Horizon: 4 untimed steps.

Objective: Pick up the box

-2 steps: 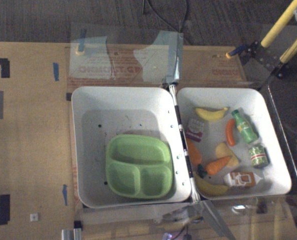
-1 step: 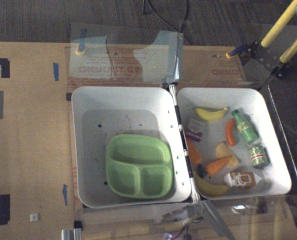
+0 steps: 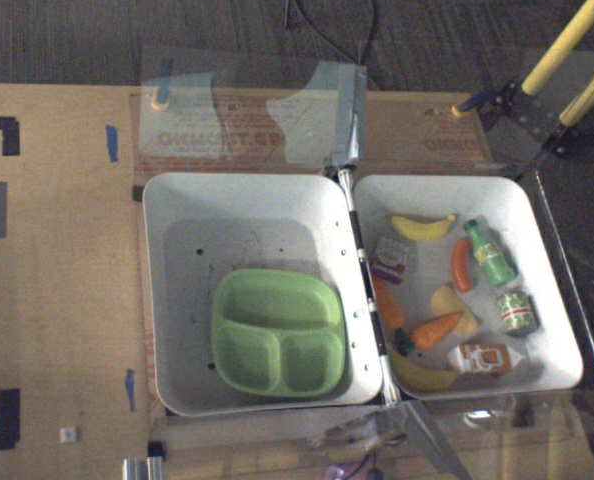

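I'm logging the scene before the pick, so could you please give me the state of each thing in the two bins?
Green tray: flat in the left bin.
Box: lying on its side, right bin.
Green bottle: lying down.
Can: tipped over.
Carrot: lying flat.
Banana: lying near the far wall.

Left shallow white plastic bin (image 3: 172, 218): one green three-compartment plastic tray (image 3: 277, 332), lying in the near right part of the bin floor.

Right shallow white plastic bin (image 3: 537, 228), touching the left bin along a shared edge:
- yellow toy banana (image 3: 423, 228), far side, centre.
- green plastic bottle (image 3: 490, 254), right of that banana.
- orange-red toy sausage (image 3: 461, 265), just left of the bottle.
- small white-and-purple packet (image 3: 391, 260), near the left wall.
- orange toy wedge (image 3: 387, 306), in front of the packet.
- yellow toy slice (image 3: 453, 306), centre.
- orange toy carrot (image 3: 433, 332), just in front of the slice.
- small green tin can (image 3: 517, 311), right side.
- white-and-orange carton box (image 3: 485, 359), near side, in front of the can.
- second yellow toy banana (image 3: 422, 373), near-left corner, left of the carton.
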### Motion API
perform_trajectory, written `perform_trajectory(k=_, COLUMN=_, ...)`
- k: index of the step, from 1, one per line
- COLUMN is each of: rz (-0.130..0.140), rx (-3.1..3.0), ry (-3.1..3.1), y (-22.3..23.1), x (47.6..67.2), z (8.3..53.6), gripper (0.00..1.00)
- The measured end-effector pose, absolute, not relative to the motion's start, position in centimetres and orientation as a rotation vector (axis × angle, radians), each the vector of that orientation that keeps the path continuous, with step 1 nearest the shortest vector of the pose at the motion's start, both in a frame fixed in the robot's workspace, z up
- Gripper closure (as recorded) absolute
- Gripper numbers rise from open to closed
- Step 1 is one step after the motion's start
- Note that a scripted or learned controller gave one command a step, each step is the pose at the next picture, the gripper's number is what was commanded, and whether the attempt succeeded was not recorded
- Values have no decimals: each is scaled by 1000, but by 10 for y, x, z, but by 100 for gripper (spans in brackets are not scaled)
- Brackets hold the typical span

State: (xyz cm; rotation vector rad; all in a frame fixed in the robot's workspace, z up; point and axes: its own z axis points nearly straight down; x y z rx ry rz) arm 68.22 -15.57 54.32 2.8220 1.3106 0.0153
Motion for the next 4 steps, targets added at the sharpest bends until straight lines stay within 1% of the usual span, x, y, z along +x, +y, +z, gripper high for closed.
perform_trajectory(k=1, rz=18, rx=2816, ry=1316, y=-153, x=683, z=554, gripper=100)
perform_trajectory(k=2, rz=1, rx=2799, ry=1425, y=-171, x=658, z=435, gripper=100)
perform_trajectory(k=3, rz=-1, rx=2817, ry=1393, y=-96, x=667, z=322, gripper=100)
perform_trajectory(k=4, rz=1, rx=2861, ry=1295, y=-134, x=646, z=436, gripper=100)
